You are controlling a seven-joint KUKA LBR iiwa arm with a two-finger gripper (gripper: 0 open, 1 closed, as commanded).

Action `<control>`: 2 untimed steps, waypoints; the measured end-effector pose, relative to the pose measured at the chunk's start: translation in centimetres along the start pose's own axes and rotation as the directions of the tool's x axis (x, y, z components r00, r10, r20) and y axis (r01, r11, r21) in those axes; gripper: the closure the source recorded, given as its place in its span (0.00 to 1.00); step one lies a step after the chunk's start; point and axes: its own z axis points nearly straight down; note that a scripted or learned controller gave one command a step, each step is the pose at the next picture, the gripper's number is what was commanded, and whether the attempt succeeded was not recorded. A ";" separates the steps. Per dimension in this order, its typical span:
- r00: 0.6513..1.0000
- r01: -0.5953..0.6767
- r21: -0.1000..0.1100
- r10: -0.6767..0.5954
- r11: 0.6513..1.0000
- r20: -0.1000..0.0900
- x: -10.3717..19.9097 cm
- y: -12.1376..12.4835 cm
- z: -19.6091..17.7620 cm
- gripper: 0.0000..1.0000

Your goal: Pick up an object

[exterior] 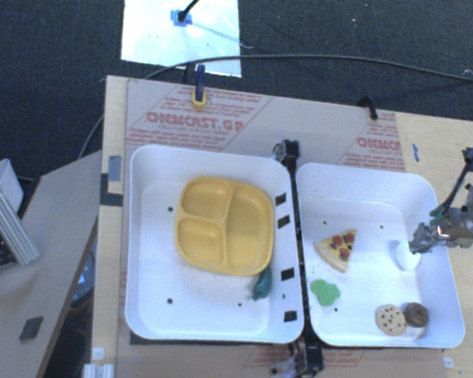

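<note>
At the right edge of the frame, the gripper (pixel 424 239) sits low over the right bin (pixel 449 293), near its right wall, just beside a small white egg-shaped object (pixel 406 256). Whether the two touch cannot be told, and the state of the fingers cannot be told either.

In the right bin, a toy pizza slice (pixel 337 250) lies left of centre. A green toy piece (pixel 324 292) lies below it, near the bin's left wall. A chocolate-chip cookie (pixel 390 319) and a brown doughnut-like piece (pixel 416 314) lie just beside each other at the lower right.

In the left bin (pixel 147 217), a yellow divided plate (pixel 224 224) lies flat at centre. A dark green object (pixel 262 284) rests against the plate's lower right edge.

Both bins stand side by side on a worktop (pixel 251 115) covered by a printed sheet.
</note>
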 end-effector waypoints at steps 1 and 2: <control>1.000 0.006 0.000 -0.006 1.000 -0.002 5.2 2.3 -1.1 1.00; 1.000 0.006 0.000 -0.006 1.000 -0.003 10.3 3.8 -2.1 1.00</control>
